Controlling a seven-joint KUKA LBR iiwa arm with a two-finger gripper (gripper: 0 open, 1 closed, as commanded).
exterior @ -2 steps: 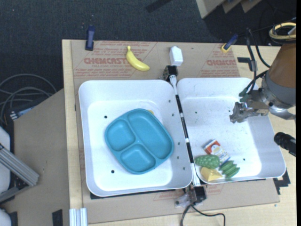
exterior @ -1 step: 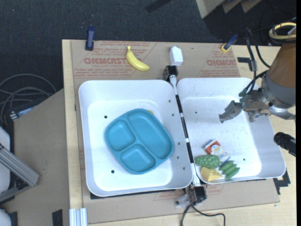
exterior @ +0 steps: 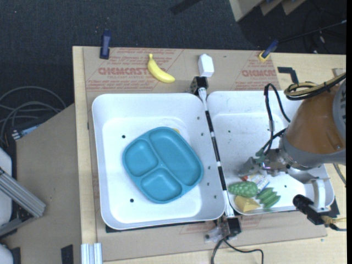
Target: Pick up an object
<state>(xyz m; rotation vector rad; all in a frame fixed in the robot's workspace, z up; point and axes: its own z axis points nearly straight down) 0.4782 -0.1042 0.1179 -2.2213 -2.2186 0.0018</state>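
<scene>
Green veg toys (exterior: 254,192) lie w/ a yellow piece (exterior: 246,204) at 5 o'clock in the right bin (exterior: 236,114). My gripper (exterior: 258,168) hovers just above them, positioned to descend; finger state: cannot tell.

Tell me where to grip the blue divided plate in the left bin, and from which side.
Grip the blue divided plate by its raised outer rim, coming straight down from above. It lies flat in the left bin, so only the thin rim offers something for the jaws to straddle. The edge facing the right bin is probably best, being nearest the arm.
</scene>
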